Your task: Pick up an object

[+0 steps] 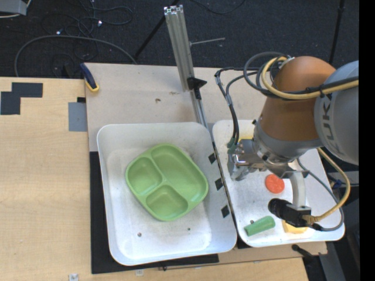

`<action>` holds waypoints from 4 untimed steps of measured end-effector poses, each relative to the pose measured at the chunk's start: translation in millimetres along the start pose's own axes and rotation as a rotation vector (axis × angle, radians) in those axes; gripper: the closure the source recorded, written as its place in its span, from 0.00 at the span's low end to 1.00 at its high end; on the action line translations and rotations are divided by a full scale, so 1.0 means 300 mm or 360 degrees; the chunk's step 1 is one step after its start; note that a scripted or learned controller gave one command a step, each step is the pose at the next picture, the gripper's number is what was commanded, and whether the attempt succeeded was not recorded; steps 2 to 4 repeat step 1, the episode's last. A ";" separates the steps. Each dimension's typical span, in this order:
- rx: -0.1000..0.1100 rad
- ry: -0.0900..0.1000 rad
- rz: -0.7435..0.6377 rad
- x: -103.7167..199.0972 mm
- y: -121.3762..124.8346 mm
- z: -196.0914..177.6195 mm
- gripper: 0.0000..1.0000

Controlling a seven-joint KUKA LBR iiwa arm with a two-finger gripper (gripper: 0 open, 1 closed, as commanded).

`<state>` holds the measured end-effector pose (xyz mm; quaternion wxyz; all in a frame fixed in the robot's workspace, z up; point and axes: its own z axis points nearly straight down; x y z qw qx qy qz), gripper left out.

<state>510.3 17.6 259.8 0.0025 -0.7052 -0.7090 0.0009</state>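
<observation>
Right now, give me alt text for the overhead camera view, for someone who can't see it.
A grey and orange robot arm reaches over the right white bin, its tool low near the bin's left wall, with an orange ball and a green block lying apart nearby. The left white bin holds a green divided plate.

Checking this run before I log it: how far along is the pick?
Done: the arm is over the right white bin. In hand: the pincer sits low by the bin's left wall, with nothing visibly gripped. Left: the grasp and lift; the orange round piece and green oblong block lie loose on the bin floor.
</observation>
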 end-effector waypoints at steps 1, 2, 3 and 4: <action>0.0003 -0.0002 0.0001 0.173 -0.062 0.060 1.00; 0.0003 -0.0002 0.0001 0.173 -0.062 0.060 1.00; 0.0003 -0.0002 0.0001 0.173 -0.062 0.060 1.00; 0.0003 -0.0002 0.0001 0.173 -0.062 0.060 1.00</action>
